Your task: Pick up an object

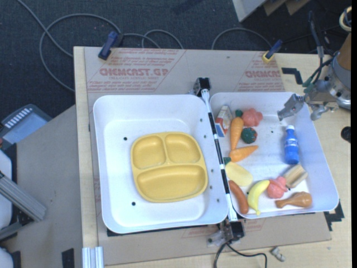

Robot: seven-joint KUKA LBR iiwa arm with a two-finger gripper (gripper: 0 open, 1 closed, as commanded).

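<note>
Bench [89, 149], right bin [318, 149]: end effector [304, 106] at far edge — grip state indiscernible; centre squarely over blue bottle [290, 144] before descending.

A yellow divided plate [167, 166] lies in the left bin [106, 149]. Blue clamps [108, 44] and [272, 50] grip the surface's [162, 71] far edge, with grey cables [61, 32] looping on dark carpet [44, 66] beyond.

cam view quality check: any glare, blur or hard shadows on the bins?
Camera view: lighting soft and even, no hard shadows. The white bins read bright but keep their edges, with mild sheen on the yellow tray. The toys are slightly soft; the gripper at the right bin's rim looks a bit blurred.
</note>
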